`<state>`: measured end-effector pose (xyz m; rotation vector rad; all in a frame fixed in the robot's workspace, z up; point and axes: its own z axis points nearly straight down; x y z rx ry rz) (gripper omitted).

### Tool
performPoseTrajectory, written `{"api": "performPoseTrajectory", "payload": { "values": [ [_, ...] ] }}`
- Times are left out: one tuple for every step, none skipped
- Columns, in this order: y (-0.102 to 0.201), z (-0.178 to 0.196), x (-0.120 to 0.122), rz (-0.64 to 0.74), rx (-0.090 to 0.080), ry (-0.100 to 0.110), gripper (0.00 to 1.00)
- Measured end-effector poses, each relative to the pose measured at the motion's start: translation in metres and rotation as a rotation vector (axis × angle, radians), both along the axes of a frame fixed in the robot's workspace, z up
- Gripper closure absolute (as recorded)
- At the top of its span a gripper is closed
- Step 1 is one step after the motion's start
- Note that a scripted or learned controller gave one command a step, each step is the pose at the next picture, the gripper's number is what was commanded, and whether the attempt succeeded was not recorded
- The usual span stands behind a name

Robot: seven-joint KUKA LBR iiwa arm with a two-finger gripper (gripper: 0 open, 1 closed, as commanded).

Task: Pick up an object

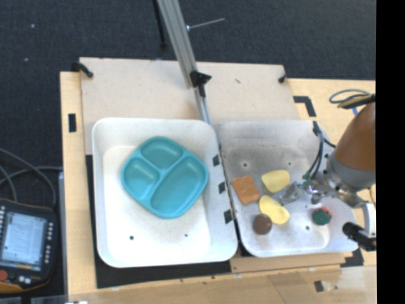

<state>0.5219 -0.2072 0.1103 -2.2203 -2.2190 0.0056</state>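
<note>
Right bin point(266, 138), arm point(354, 151) low above.

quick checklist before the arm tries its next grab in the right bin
1. Candidates present: ok. The right bin holds an orange block, two yellow pieces, a brown ball and a green object.
2. End effector over the right bin: ok, it sits low among the objects, near the yellow pieces.
3. Something already held: cannot tell, too small and cluttered.
4. Spacing of targets: not ok. The lower yellow piece touches the brown ball, and the orange block is close by.
5. Easiest target isolated: ok, the green object lies apart.
6. Left bin: ok, the teal divided plate is far from the arm.
</note>
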Motion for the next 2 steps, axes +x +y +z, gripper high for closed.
{"api": "performPoseTrajectory", "payload": {
  "values": [
    [-0.001, 0.015, 0.003, -0.003, -0.001, -0.009, 1.0],
    [-0.003, 0.058, 0.007, 0.003, -0.002, -0.011, 1.0]
  ]
}}
